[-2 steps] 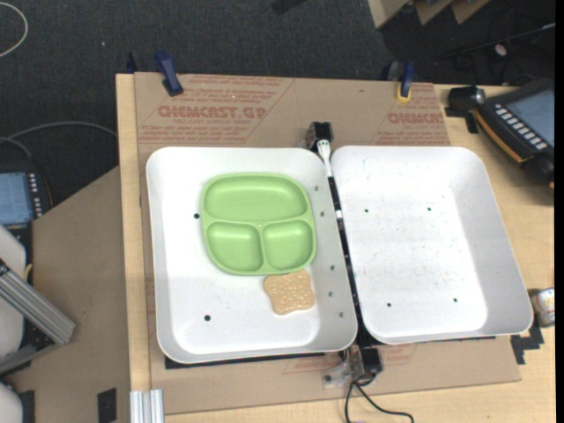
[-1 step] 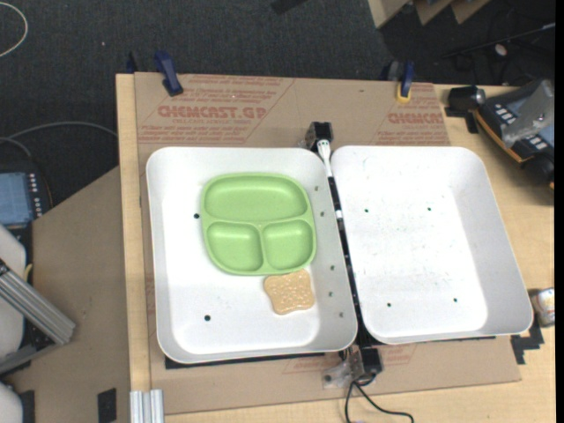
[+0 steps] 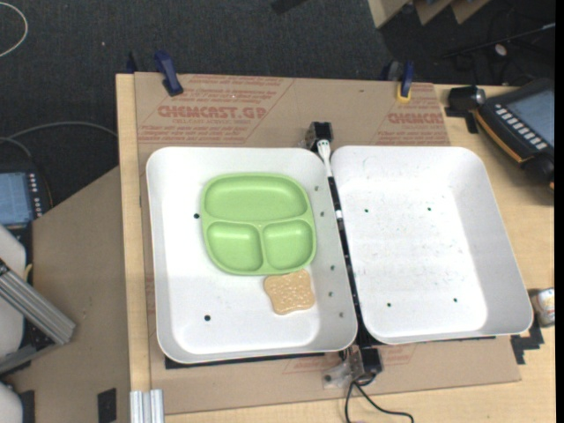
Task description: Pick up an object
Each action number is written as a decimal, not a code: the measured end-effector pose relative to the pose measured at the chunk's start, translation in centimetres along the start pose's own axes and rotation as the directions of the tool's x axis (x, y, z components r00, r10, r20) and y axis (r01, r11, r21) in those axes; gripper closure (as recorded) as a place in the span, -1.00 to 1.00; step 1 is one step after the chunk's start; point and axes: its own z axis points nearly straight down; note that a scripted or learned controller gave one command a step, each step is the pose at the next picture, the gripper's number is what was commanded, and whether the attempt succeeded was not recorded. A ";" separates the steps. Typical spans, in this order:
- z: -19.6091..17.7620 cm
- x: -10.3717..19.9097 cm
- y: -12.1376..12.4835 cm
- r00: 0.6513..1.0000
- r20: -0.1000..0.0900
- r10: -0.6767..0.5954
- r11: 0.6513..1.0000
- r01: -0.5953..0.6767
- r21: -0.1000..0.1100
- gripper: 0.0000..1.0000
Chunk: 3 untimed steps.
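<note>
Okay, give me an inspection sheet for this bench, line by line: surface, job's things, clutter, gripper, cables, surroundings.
Surface: brown board bearing left white bin and right white bin, side by side.
Job's things: green divided plate in the left bin; tan toast-like piece touching its near edge.
Clutter: nothing seen.
Gripper: nothing seen.
Cables: black cable at the front edge between the bins.
Surroundings: blue clamp, yellow clamp, dark carpet.

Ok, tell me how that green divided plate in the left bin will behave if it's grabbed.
The green divided plate looks like moulded plastic, so probably stiff and light. Lying flat, it shouldn't roll or tip. Its low rim and smooth surface may slip from the fingers.
</note>
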 end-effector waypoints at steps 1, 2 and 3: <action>24.6 10.4 -0.3 1.000 -0.010 -0.015 1.000 0.015 0.020 -1.00; -1.0 11.3 1.4 1.000 -0.002 -0.012 1.000 0.012 -0.019 -1.00; -0.1 19.4 -0.2 1.000 -0.007 -0.019 1.000 0.019 0.005 -1.00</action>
